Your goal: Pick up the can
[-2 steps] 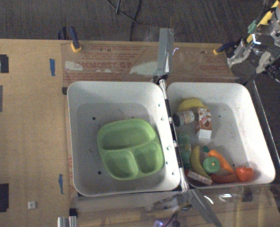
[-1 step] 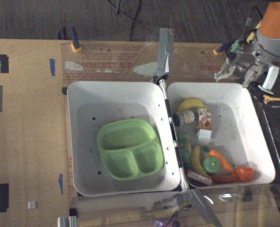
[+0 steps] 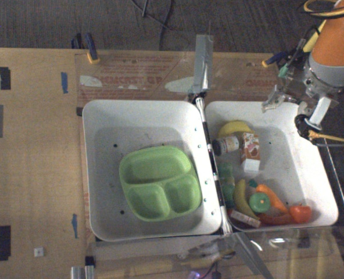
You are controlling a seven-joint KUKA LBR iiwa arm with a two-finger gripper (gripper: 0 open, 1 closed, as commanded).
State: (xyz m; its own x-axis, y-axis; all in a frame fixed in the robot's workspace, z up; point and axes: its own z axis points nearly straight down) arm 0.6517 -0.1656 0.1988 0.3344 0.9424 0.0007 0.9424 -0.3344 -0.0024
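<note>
A small pale can with a dark end lies on its side at the left wall of the right bin. It sits just below a yellow banana and touches a red-and-white carton. My gripper hangs over the far right corner of that bin, up and to the right of the can and well apart from it. It is open, and nothing sits between its fingers.
At the right bin's near edge lie a second banana, a green-topped round thing, a carrot, red toy pieces and a flat red-labelled cylinder. A green divided tray lies in the left bin.
</note>
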